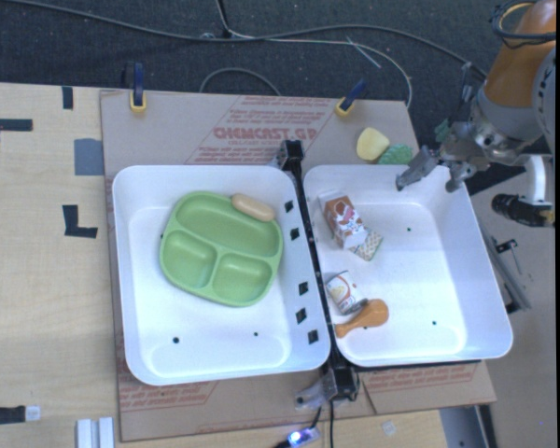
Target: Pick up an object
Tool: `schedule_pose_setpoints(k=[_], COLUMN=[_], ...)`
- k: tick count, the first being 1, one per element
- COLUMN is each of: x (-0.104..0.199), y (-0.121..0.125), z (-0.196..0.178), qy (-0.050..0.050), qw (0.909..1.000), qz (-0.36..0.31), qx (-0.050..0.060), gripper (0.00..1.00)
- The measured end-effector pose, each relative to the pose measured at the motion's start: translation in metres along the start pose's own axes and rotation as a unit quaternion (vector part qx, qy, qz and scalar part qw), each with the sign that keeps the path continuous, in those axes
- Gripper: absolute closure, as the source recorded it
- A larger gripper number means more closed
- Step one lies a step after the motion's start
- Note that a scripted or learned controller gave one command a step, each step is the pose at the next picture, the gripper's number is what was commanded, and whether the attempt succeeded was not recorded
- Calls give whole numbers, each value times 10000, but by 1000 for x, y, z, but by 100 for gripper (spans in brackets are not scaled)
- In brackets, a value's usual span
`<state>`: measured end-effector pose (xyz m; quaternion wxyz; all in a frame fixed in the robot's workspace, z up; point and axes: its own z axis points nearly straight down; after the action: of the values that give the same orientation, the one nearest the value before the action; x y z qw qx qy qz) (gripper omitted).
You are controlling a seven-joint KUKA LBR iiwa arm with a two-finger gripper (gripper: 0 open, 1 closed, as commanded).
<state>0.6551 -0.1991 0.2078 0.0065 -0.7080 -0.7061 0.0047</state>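
Nearest the camera, in the right bin (467, 278), an orange drumstick-shaped toy (364, 317) lies close to the front edge, touching a small printed packet (342, 290) just behind it. Farther back in the same bin a red and white carton (343, 219) rests against a small speckled packet (368, 245). In the left bin (135, 250) sits a green divided plate (222, 247), with a tan bread-like roll (252, 206) on its far rim. Both bins rest on a cardboard sheet (252, 129) on the surface. Beyond the right bin's far edge, a yellow object (373, 144) lies on the cardboard beside something green (399, 154). The end effector (429, 177) hovers over the right bin's far right corner, its two fingers spread apart with nothing between them
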Motion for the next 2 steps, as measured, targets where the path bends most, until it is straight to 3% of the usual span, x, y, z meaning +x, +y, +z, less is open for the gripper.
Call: schedule_pose_setpoints(k=[1, 2], x=[1, 3], y=[3, 1], z=[-10, 55], qy=[-15, -16], qw=[10000, 10000], qz=[-20, -21], qx=[-72, -48], gripper=[0, 0])
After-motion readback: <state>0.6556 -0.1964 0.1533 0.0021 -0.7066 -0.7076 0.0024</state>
